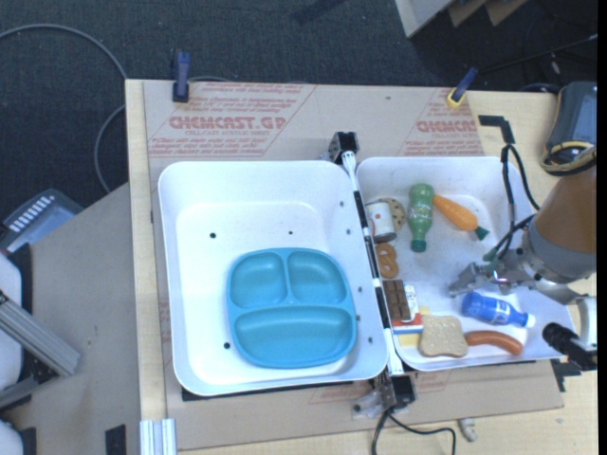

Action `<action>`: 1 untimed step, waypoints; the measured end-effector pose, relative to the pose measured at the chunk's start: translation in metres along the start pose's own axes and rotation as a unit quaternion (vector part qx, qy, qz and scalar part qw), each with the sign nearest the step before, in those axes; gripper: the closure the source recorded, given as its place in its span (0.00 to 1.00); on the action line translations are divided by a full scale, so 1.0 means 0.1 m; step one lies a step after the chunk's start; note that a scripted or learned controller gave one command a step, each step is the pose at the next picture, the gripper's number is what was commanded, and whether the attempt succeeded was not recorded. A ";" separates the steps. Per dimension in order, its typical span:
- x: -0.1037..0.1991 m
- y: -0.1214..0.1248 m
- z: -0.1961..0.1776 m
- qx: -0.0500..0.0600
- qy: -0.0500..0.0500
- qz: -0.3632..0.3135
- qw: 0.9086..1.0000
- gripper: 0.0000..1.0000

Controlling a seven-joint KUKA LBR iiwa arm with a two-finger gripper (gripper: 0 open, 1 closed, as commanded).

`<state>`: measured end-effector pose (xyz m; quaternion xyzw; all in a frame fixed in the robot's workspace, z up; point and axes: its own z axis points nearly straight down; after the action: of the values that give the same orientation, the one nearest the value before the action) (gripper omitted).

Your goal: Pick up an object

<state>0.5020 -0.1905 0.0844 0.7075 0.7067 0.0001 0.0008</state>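
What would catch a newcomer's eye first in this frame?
Probably the blue divided plate, lying alone in the left bin. Next, the colourful clutter in the right bin: a green bottle, a carrot, a blue bottle, with the arm's tool low just above the blue bottle.

The arm is cut off by the right edge.

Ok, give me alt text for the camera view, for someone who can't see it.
A robot arm's gripper hangs low in the right bin, just above a blue bottle, among toy food: a green bottle, carrot, bread slice and sausage. The left bin holds a blue divided plate.
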 end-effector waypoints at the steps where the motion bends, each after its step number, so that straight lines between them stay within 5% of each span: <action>1: 0.05 0.20 -0.16 0.000 0.000 -0.001 1.000 0.00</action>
<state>0.5219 -0.1851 0.1001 0.7068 0.7074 0.0003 0.0010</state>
